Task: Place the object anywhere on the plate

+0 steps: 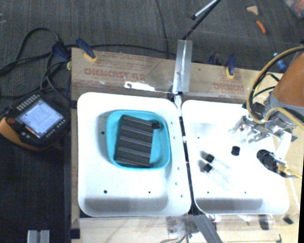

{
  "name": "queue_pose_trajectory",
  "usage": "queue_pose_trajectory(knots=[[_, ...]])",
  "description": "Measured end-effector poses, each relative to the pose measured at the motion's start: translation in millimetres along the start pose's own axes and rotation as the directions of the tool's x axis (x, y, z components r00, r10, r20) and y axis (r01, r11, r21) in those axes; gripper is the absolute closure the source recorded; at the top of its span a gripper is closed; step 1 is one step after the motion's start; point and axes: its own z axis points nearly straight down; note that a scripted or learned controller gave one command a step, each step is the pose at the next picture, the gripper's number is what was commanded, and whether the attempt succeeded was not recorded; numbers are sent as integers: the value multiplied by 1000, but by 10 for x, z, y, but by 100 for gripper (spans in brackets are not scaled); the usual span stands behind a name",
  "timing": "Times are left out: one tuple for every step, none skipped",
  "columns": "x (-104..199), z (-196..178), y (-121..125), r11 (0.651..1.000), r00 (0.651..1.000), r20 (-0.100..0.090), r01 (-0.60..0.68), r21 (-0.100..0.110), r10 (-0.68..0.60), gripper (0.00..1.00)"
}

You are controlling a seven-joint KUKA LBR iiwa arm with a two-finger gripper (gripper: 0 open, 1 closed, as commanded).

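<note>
The grey arm with its orange band [297,77] is cut off at the right edge. In the left white bin [130,195], a dark ribbed rectangular block [135,140] lies on the teal plate [163,145]. Gripper [256,129] hovers over the right bin [240,198]; whether its fingers are parted or closed cannot be made out. Small black pieces [207,163] lie nearby.

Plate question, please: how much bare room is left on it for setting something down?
Very little. The dark ridged block covers most of the blue plate; bare blue strips border it left, right and along the near edge, the right one broadest.
</note>
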Motion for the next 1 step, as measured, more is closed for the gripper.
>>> queue_pose_trajectory(knots=[[0, -1, 1, 1000, 1000, 0, 0, 0, 0, 0]])
